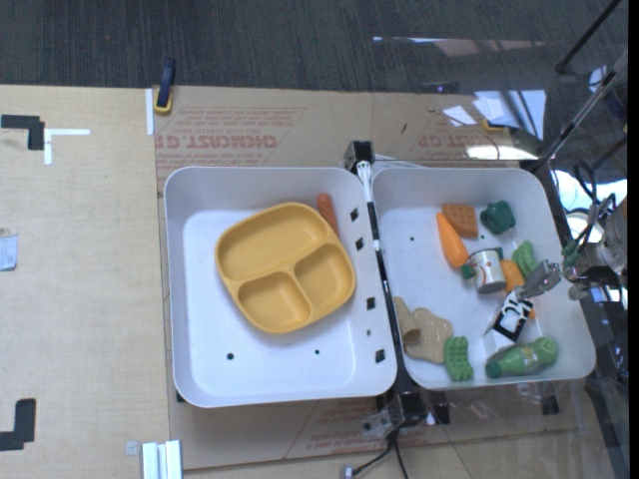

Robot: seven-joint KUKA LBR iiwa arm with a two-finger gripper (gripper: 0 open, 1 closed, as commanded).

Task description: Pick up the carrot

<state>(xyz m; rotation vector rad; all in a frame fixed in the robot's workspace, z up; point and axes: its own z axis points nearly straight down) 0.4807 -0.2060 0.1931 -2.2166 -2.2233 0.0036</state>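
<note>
Glossy plastic yellow tray [286, 267]; smooth white bins [200, 367]; matt cardboard [240, 133].

A dark grey ribbed carpet floor [300, 23] fills the top of the frame. Below it, a light wooden bench top [75, 297] covers the left side, carrying black L-shaped brackets [25, 133] at upper left and lower left. A flattened brown cardboard sheet with red printing [250, 133] lies across the centre and right. Bright window light glares off a glossy patch [499, 118] at upper right, beside thin black metal struts [589, 88].
</note>
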